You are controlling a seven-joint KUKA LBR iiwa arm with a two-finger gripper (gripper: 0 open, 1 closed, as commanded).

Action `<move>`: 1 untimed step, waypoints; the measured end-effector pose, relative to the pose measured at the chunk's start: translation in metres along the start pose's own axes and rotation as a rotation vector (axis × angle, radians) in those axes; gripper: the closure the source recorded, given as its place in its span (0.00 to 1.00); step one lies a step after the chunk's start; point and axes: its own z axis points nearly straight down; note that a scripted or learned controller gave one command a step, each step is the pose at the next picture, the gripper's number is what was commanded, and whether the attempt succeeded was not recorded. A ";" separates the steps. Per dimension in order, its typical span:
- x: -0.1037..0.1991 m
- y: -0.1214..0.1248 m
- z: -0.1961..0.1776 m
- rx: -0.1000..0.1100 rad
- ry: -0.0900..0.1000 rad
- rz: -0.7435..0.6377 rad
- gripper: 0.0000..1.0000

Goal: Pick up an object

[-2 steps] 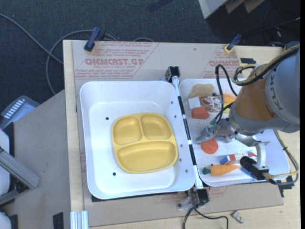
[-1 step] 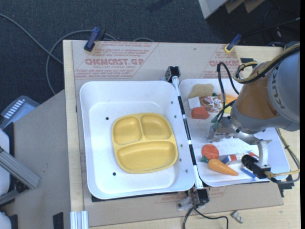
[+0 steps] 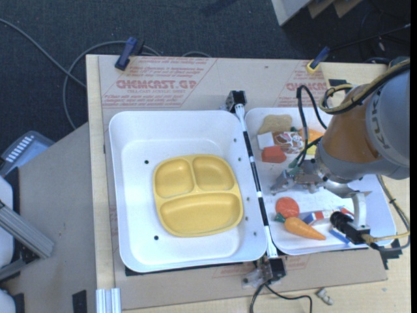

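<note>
The end effector (image 3: 287,180) hangs low in the right bin (image 3: 384,220), above the tomato (image 3: 287,207) at its 6 o'clock; whether it grips anything, I cannot tell. A good pick means descending straight, centred on one item, clear of the carrot (image 3: 305,227).

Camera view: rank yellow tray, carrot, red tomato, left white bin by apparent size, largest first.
1. Left white bin
2. Yellow tray
3. Carrot
4. Red tomato

The carrot is longer and the tomato rounder, so those two are close. The arm hides part of the right bin.

A yellow three-compartment plastic tray (image 3: 195,194) lies in the left white bin (image 3: 130,175); the gripper (image 3: 290,178) hovers in the right white bin (image 3: 384,223) above a red tomato (image 3: 287,207) and an orange carrot (image 3: 303,227).
</note>
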 end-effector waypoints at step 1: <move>0.000 0.054 0.010 0.002 0.000 -0.001 0.00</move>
